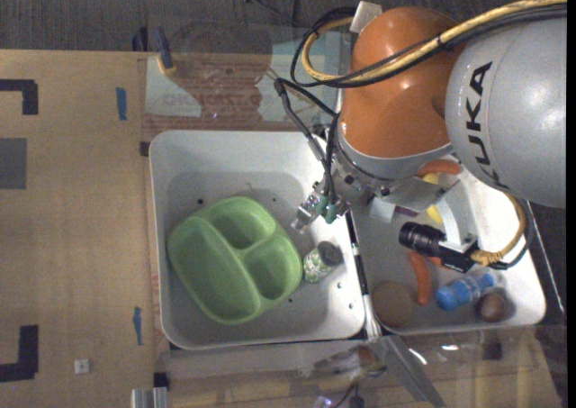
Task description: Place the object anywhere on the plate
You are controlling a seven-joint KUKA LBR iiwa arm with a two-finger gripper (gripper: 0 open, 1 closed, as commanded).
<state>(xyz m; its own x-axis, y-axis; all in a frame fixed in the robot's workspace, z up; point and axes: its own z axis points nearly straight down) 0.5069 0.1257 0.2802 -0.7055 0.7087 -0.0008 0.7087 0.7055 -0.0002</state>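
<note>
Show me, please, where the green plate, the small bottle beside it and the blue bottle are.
green plate [205, 278]: camera view, its largest compartment.
small bottle [317, 265]: camera view, its green body.
blue bottle [461, 292]: camera view, its middle.

Arm [423, 100] reaches in from right, wrist bent down (gripper [315, 210] apparently hidden beneath).

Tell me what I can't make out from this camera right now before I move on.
- Gripper: small and dim under the arm's orange band; finger state unreadable.
- Small object beside the green plate: too small to identify; looks like a bottle or jar.
- Right bin: its upper part is hidden by the arm.
- Dark round items there: too dim to name.
</note>
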